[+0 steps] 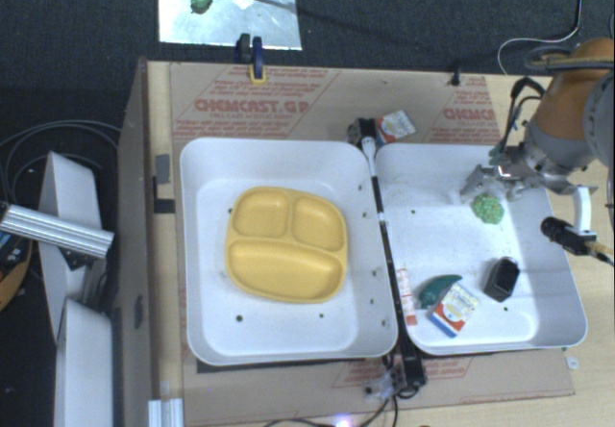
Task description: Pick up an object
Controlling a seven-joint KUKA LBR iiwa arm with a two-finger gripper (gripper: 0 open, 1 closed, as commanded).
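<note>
- Landmark for all positions: the black divider strip [381, 223] where the two shallow white plastic bins meet.
- Left of the divider: the left white bin [207, 252], carrying a yellow three-compartment plastic tray [286, 244] near its middle. The arm is nowhere near it.
- Right of the divider: the right white bin [553, 319], where the loose pickable objects lie.
- Small bumpy green lump, broccoli-like [488, 210]: well right of the divider, in the far half of that bin.
- Small black block [502, 278]: right of the divider, nearer the camera than the green lump and well apart from it.
- Dark green curved piece [440, 288] and a flat white packet with red and blue print [453, 310]: close to the divider at the near end, touching or overlapping each other; cannot tell which.
- Grey arm with orange band [569, 108] reaches in from the side far from the divider. The metallic two-finger gripper [497, 181] sits low over the bin, just beyond the green lump.
- Jaws: look spread, one grey finger [474, 187] angled toward the divider, the other away. Nothing lies between them; the green lump is just beside the tips, not enclosed.
- Step in hand (judgement): approach and alignment on the green lump; grasp not yet made.
- Next move calls for (judgement): shift the tips toward the camera so they straddle the lump, descend to the bin floor, close, lift.
- Risk (judgement): the lump is small and rounded, so an off-centre close could squeeze it out sideways.
</note>
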